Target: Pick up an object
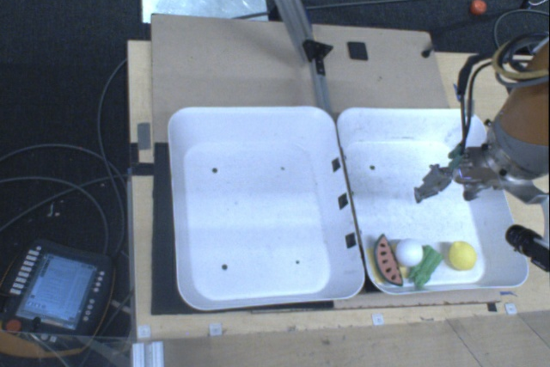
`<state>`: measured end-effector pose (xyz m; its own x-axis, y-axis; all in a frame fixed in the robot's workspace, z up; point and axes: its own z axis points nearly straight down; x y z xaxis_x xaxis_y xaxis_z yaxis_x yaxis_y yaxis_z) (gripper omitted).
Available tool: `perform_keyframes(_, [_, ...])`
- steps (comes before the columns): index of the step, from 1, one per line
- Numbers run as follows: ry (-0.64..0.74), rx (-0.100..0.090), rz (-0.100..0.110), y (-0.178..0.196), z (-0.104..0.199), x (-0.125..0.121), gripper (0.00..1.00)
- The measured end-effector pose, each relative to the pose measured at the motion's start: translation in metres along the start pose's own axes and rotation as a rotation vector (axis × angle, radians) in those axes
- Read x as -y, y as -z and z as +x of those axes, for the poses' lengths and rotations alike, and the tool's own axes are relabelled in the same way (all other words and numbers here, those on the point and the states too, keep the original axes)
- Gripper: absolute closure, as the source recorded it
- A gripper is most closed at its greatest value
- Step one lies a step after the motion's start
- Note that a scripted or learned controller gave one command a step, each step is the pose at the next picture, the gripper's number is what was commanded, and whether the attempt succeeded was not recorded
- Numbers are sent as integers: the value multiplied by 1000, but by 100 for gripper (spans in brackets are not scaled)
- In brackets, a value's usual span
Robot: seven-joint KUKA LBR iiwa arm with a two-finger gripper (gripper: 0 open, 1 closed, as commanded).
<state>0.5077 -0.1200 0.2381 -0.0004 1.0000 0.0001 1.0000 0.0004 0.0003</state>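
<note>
Gripper (427, 189) over right bin (387, 133), mid-bin, above bare floor; nothing between fingers. Fingers look parted a little, tips pointing toward bin divider, but small and blurred, so can't tell for sure whether released or clenched.

Candidate objs all clustered at near edge of right bin, below and toward viewer from fingertips, well apart from them:
- watermelon slice (387, 260): nearest divider, flat wedge, probably toy plastic or foam. Light, stiff-ish. Thin profile lying low, so hard to get fingers under; grab across narrow width if tried.
- white ball (410, 253): just beside slice, touching or nearly. Round, smooth, likely slippery and prone to roll out of a pinch. Needs centred grasp across widest part.
- green item (426, 266): touching ball, on side away from divider. Elongated, maybe toy veg w/ ridges. Likely light, prob. best grip of lot: close across short axis, mid-length.
- lemon (462, 255): yellow, rounded, stands apart from others, farthest from divider. Clear space both sides for fingers, so easiest approach. Prob. light hollow plastic, smooth; squeeze across narrow middle.

Judgement: lemon = safest target, since free-standing w/ no neighbour to knock. Cluster of three risks fingertip landing on ball and shoving it. All near bin wall, so watch for finger hitting rim on descent. None looks fragile or heavy.

Left bin (249, 202) beyond divider from fingers.
</note>
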Motion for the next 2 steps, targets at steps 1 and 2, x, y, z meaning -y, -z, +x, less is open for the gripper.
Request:
perform_keyframes(1, [1, 0, -2, 11, 0, 0, 100])
perform_keyframes(2, [3, -1, 1, -7, 33, -23, 100])
